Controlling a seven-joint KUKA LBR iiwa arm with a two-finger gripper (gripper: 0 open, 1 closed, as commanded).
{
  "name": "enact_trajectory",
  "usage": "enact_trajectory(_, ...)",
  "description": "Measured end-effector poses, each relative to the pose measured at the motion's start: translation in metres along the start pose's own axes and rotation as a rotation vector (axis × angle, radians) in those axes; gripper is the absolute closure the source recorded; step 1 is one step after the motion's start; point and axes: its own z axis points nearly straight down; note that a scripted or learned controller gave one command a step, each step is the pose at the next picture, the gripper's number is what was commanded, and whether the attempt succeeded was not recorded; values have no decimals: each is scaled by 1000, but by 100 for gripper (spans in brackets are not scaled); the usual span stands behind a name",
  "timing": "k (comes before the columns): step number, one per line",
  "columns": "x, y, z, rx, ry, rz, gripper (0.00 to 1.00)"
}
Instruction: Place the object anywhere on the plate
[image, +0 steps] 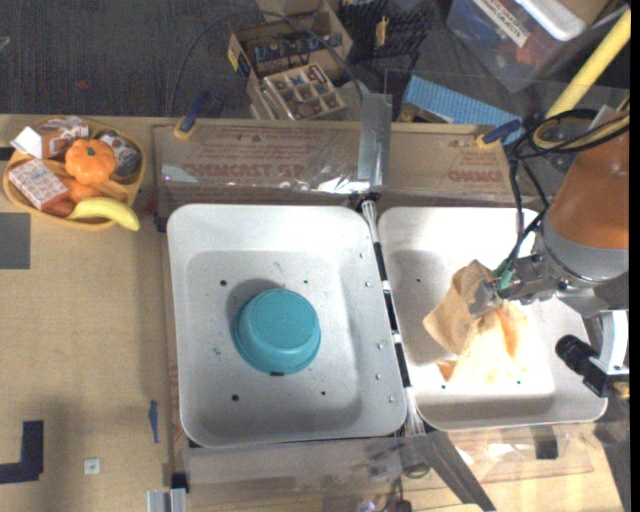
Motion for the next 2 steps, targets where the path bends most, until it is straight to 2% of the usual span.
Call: enact_trajectory(2,96,10,14,1,3,-796,100)
